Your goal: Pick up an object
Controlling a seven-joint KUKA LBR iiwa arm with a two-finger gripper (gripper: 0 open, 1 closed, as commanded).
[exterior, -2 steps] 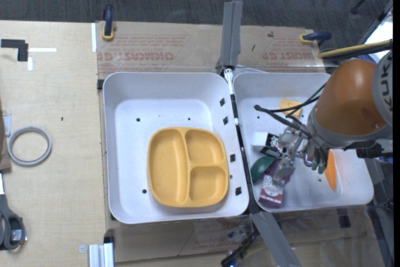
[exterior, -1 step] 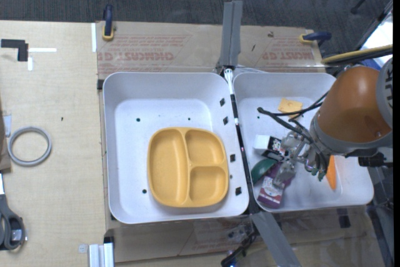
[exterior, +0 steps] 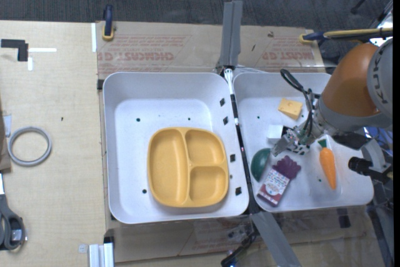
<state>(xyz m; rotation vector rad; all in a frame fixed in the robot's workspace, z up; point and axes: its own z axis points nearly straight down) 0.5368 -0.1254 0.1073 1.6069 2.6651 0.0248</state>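
Observation:
In the right bin (exterior: pixel 356 197) lie a yellow cheese wedge (exterior: pixel 290 108), a green rounded object (exterior: pixel 259 162), a purple grape bunch (exterior: pixel 287 166), a maroon snack packet (exterior: pixel 273 187) and an orange carrot (exterior: pixel 328 167). My gripper (exterior: pixel 292 142) hangs low over the bin's middle, just above the grapes and right of the green object. Its dark fingers point down and to the left. Nothing shows between them.
The left bin (exterior: pixel 125 134) holds a yellow three-compartment plate (exterior: pixel 187 167). A grey tape ring (exterior: pixel 27 146) and scissors (exterior: pixel 9 229) lie on the bench at far left. A grey divider post (exterior: pixel 231 34) stands behind the bins. The arm's orange band (exterior: pixel 353 87) overhangs the right bin.

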